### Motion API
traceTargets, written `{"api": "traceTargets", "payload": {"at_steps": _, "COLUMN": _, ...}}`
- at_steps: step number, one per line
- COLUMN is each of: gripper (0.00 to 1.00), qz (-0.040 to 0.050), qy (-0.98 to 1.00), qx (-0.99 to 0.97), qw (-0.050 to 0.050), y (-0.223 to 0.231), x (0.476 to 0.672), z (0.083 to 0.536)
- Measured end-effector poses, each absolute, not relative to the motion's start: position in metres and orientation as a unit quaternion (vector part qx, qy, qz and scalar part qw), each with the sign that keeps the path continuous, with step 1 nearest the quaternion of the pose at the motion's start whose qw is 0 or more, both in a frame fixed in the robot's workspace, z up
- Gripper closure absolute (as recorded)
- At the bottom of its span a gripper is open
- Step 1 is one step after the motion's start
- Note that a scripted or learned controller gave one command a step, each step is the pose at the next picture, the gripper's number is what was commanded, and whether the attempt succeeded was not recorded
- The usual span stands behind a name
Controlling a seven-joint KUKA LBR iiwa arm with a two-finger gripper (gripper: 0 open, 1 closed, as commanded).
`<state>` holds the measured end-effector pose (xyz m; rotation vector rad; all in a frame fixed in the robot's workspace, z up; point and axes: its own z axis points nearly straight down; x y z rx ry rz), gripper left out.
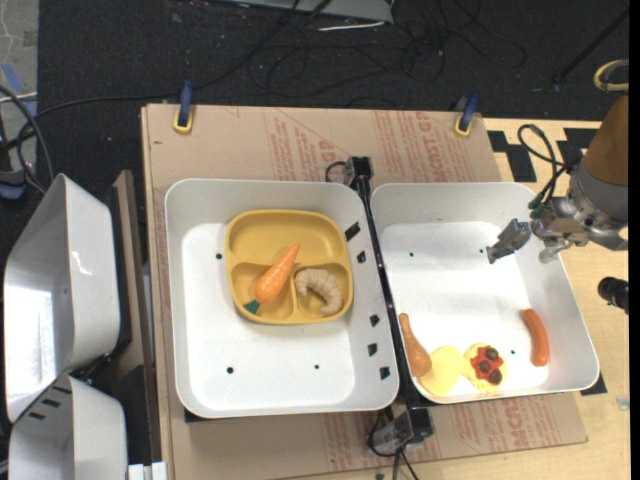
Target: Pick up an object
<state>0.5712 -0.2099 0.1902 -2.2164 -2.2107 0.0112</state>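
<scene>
Two white bins on my desk (300, 133) — the pincer (528, 240) hangs over the right bin (450, 268), fingers spread, gripping nothing; a sausage (537, 336) lies near that bin's right wall — untouched

Carrot (277, 274): orange toy with a green stub at its lower-left end, lying diagonally across the divider of the yellow sectioned plate (250, 233) in the left bin (190, 268).

Shrimp (321, 289): pale, curled, in the plate's lower-right compartment, just beside the carrot.

Drumstick (414, 345): tan-orange, lying lengthwise near the right bin's (450, 208) left wall.

Tart (484, 364): yellow pastry with red and dark berries, at the front wall; a pale yellow disc touches its left side.

Sausage (537, 336): orange-red, lying near the right wall, apart from the tart.
</scene>
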Motion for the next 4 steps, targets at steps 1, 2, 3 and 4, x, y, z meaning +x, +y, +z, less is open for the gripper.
{"api": "traceTargets", "payload": {"at_steps": 1, "gripper": 0.00, "qz": 0.0002, "qy": -0.707, "qx": -0.707, "qw": 0.000, "y": -0.209, "x": 0.575, "z": 0.198}}
{"api": "traceTargets", "payload": {"at_steps": 2, "gripper": 0.00, "qz": 0.0013, "qy": -0.706, "qx": -0.708, "qw": 0.002, "y": -0.211, "x": 0.566, "z": 0.151}}
{"api": "traceTargets", "payload": {"at_steps": 3, "gripper": 0.00, "qz": 0.0013, "qy": -0.707, "qx": -0.708, "qw": 0.002, "y": -0.210, "x": 0.565, "z": 0.097}}
{"api": "traceTargets", "payload": {"at_steps": 4, "gripper": 1.00, "qz": -0.0001, "qy": -0.707, "qx": -0.708, "qw": -0.001, "y": -0.210, "x": 0.567, "z": 0.111}}
